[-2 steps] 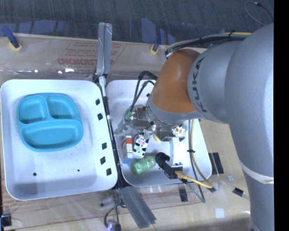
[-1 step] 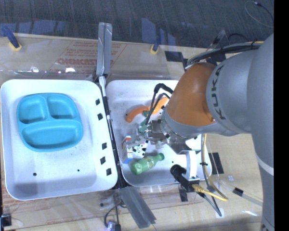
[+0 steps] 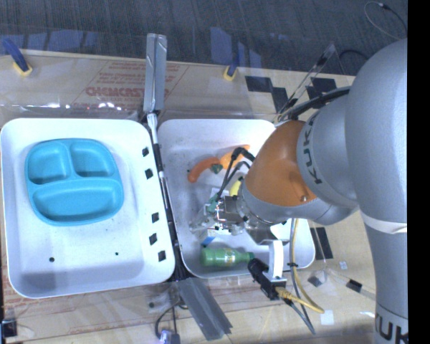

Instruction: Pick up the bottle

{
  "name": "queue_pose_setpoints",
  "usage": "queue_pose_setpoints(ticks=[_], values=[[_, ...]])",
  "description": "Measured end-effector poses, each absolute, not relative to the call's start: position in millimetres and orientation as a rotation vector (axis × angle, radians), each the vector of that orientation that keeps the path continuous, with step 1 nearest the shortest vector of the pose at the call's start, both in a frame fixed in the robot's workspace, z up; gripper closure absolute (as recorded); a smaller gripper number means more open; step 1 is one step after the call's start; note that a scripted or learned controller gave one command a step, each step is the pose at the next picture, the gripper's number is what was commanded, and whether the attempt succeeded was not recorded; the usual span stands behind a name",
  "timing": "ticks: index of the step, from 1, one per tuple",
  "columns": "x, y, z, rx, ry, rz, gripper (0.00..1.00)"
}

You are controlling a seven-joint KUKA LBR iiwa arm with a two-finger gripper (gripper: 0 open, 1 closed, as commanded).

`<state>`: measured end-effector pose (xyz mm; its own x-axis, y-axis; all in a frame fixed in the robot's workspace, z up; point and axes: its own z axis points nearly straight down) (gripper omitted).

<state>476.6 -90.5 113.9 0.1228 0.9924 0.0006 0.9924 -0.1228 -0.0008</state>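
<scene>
Grey arm [image 3: 358, 142] bends over green bottle [image 3: 226, 256].

Green bottle [image 3: 226, 256] on its side near the right bin's [image 3: 173, 192] front wall.

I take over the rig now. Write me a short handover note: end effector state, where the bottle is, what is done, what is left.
End effector: low in the right bin, just above the bottle; whether it is open or shut cannot be told.
Bottle: green, lying on its side at the near edge of the right bin, not held.
Also there: an orange object in the right bin, a blue tray in the left bin.
Done: approach.
Left: grasp and lift the bottle.
</scene>
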Motion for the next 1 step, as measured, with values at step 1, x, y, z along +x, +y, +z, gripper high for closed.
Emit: queue_pose_setpoints(ticks=[1], values=[[476.7,-73.9,191.3,-2.371,-2.057,0.002,0.00]])
